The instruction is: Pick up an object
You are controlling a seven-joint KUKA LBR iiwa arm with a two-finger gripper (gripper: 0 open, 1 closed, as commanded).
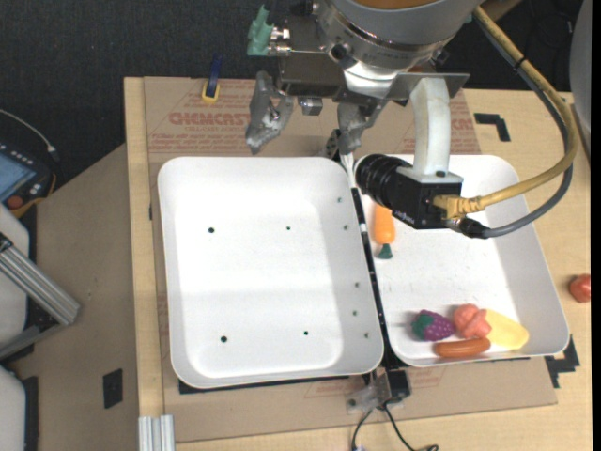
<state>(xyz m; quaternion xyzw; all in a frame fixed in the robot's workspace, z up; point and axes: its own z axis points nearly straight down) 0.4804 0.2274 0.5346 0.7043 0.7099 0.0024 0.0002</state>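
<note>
The claw point(302, 125) hangs above the far edge of the bins, over the brown board of the bench point(141, 252), with its two fingers point(266, 120) spread wide apart and nothing between them. So by my judgement the pick has not been made; the whole grasp is left to do.

The left bin point(188, 346) holds no toys. All the things lie in the right bin point(526, 252). A carrot point(383, 226) lies near that bin's left wall, just under the black camera housing point(408, 194) on the arm's wrist, and partly hidden by it. At the near edge of the same bin sits a small cluster: a purple grape bunch point(433, 326), a pink piece point(472, 320), a yellow piece point(508, 332) and a red sausage point(461, 349), all touching or just beside one another. A small orange thing point(580, 288) lies off the bin at the right of the bench.

The claw stands well apart from the cluster and nearer the carrot, though it is over neither. What is left, as I judge it: bring the claw over a chosen toy in the right bin, lower it, close on the toy and lift. The carrot stands alone and looks the easier grasp; the clustered toys crowd one another, and a finger may push a neighbour rather than seat cleanly.
</note>
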